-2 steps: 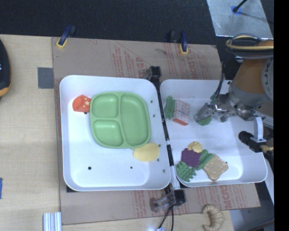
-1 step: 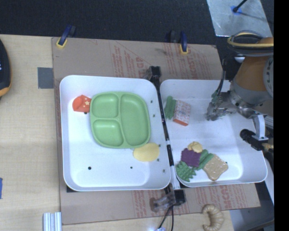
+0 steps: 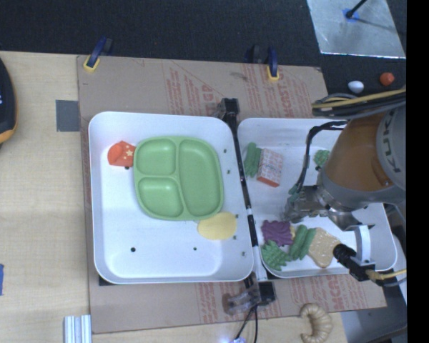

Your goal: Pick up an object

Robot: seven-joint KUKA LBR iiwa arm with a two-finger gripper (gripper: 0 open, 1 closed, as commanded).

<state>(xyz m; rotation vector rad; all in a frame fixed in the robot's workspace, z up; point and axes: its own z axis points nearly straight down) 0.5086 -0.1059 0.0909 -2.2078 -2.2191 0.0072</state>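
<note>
At the near edge of the right bin [image 3: 386,263], several soft-looking toy foods are lying crowded together: a purple piece [image 3: 276,230], a leafy green piece [image 3: 273,254], a long green pod-like piece [image 3: 300,240] and a tan cracker-shaped piece [image 3: 322,249], all touching or nearly so, probably because they are loose pick targets. The gripper [image 3: 300,209] is hanging just above this cluster, near the purple piece, and whether it is spread or closed cannot be told, since the wrist is covering it; nothing is visibly held. Toward the far edge of that bin, a ridged green item [image 3: 252,159] and a clear packet [image 3: 271,167] are lying beside the dividing wall. In the left bin [image 3: 114,263], a smooth yellow lump [image 3: 217,226] is touching the near corner of a glossy green divided plate [image 3: 179,177], and a red piece [image 3: 121,153] is sitting at the plate's far left corner.
</note>
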